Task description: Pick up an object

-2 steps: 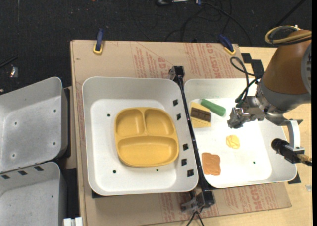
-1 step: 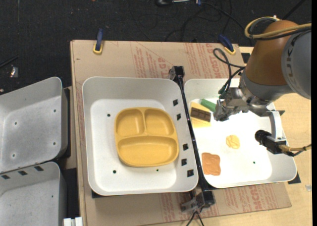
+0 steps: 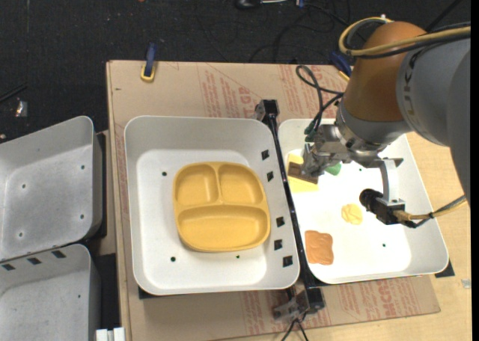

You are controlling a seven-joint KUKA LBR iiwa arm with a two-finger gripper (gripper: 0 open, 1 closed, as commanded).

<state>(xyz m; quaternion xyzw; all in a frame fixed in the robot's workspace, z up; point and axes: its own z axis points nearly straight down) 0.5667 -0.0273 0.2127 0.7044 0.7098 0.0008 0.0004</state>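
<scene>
Loose pieces in my right-hand bin (image 3: 419, 253)

A flat orange piece (image 3: 319, 247) lies near the front edge, a small round yellow piece (image 3: 352, 214) just behind it, and a pale yellow block (image 3: 301, 181) sits against the left wall, a green bit (image 3: 332, 169) beside it.

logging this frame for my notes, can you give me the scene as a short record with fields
left bin: holds a yellow divided tray
right bin: holds a pale yellow block, a green piece, a small yellow piece and an orange piece
gripper: low over the right bin's far left part, by the block and the green piece
held: nothing visibly held
</scene>
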